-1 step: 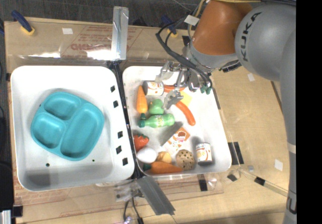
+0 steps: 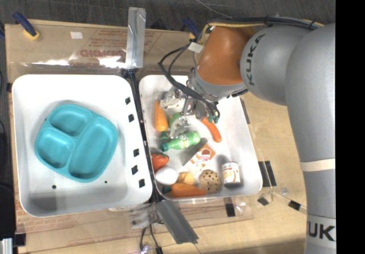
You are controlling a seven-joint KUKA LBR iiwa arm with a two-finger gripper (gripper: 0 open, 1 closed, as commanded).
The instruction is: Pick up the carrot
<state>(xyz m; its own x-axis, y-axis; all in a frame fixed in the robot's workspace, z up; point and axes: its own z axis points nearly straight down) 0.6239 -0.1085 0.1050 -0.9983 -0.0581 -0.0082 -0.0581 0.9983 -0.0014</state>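
The gripper (image 2: 181, 115), a cluster of grey metal parts under the arm's glossy orange band (image 2: 219, 59), hangs low inside the right white bin (image 2: 246, 133); whether it is apart or together cannot be told, since the wrist and cables hide it. Just to its left lies the carrot (image 2: 161, 116), a smooth, matte orange taper whose long axis runs nearly straight up and down the view, beside the bin's left wall. To the gripper's right lies a second, smaller orange-red tapered piece (image 2: 212, 130), tilted diagonally. Just below the gripper rests a shiny green bottle (image 2: 180, 141) on its side, and farther below sit a round speckled cookie (image 2: 209, 179), a small cylindrical can (image 2: 230, 173) and another orange piece (image 2: 185, 190). Well to the left, the other bin holds a smooth teal divided plate (image 2: 76, 141).
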